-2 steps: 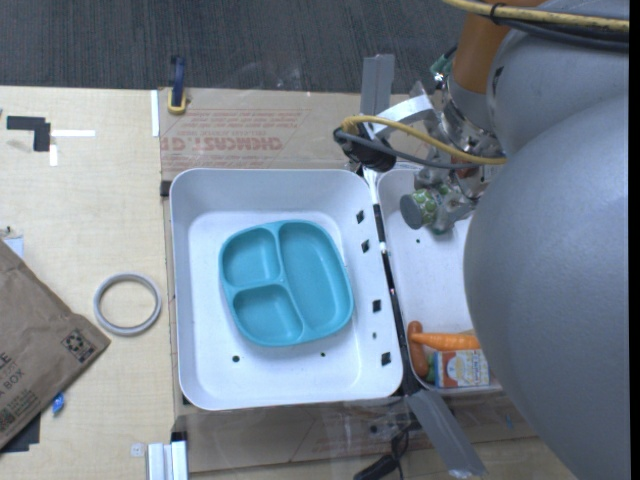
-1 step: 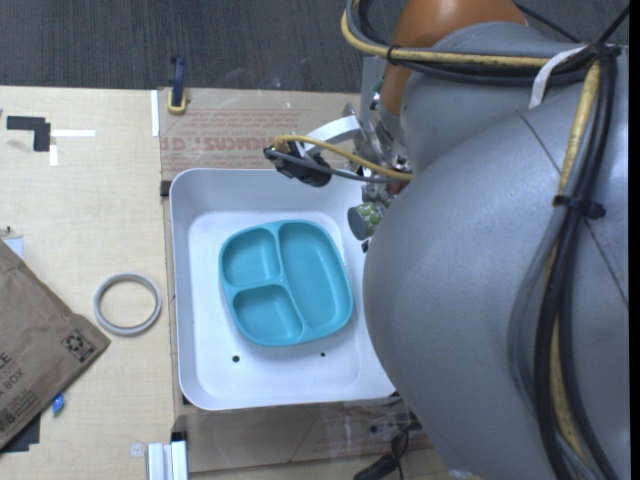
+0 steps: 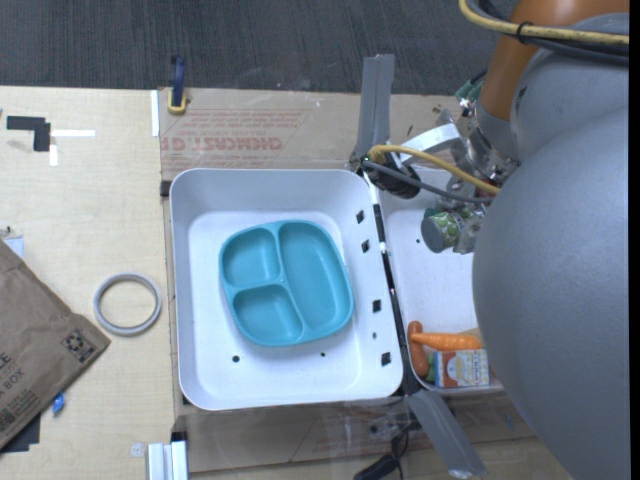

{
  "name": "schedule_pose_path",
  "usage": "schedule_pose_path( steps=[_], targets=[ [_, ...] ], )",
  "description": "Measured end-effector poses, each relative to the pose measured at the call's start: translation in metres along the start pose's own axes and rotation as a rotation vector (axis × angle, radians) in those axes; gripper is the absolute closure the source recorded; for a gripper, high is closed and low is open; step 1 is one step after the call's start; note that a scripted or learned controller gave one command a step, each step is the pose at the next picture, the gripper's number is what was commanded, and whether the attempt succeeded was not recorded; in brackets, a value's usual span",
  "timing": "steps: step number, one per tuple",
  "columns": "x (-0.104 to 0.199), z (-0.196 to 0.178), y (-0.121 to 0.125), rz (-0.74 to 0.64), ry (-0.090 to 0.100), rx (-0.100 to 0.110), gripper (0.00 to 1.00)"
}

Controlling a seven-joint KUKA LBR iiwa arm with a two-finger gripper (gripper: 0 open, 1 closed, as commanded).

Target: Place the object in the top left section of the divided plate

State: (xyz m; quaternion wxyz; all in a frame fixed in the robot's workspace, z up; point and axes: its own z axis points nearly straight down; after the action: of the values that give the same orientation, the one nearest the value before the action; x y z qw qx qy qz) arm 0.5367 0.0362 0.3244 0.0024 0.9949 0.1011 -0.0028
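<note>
The gripper hangs over the right bin, its grip impossible to tell, so picking seems in hand: the carrot lies at the near edge, and must next go to the plate's far-left section

A bulky, smooth grey robot arm with rounded casing, topped by a glossy orange band. Yellow and black cables loop across the orange section, and another yellow cable runs beside a black one past a silvery metal wrist assembly to a dull grey-green cylindrical part.
</note>
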Motion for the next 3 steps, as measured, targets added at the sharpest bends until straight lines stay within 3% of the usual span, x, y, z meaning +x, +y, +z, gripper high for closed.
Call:
schedule_pose_path(
  steps=[1, 2, 3],
  targets=[
    [0.081, 0.053, -0.016, 0.002, 0.000, 0.001, 1.00],
    [0.080, 0.116, -0.063, -0.015, 0.000, 0.001, 1.00],
    [0.044, 0.136, 0.004, -0.108, -0.003, 0.002, 1.00]
  ],
)
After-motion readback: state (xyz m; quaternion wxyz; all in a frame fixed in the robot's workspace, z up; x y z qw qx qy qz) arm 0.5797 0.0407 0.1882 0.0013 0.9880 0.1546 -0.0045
